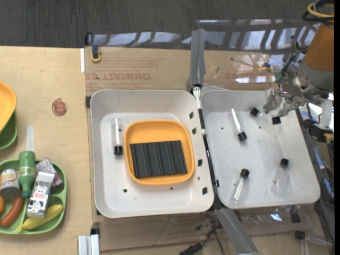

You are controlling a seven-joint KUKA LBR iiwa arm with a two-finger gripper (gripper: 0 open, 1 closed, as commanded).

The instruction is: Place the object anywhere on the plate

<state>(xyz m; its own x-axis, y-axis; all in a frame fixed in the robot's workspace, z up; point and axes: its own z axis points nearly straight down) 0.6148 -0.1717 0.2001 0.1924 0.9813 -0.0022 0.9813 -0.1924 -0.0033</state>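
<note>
An orange plate [157, 129] lies in the left bin [103, 185], and a black ridged block [161, 159] rests on it. Beside the plate's left edge lies a clear vial with a black cap [117, 137]. The right bin [297, 142] holds several more capped vials: one near its middle [237, 125], one at the front [239, 184], one at the front right [280, 174]. My gripper [277, 106] hangs low over the right bin's far right corner. Two small black caps [254, 111] [276, 120] lie close under it; whether one of them is held cannot be told.
On the wooden bench to the left stand a green tray of toy food [32, 195], a yellow bowl [5, 108] and a small pink piece [59, 107]. Cardboard [138, 73] lies behind the bins. A metal divider [197, 62] runs between them.
</note>
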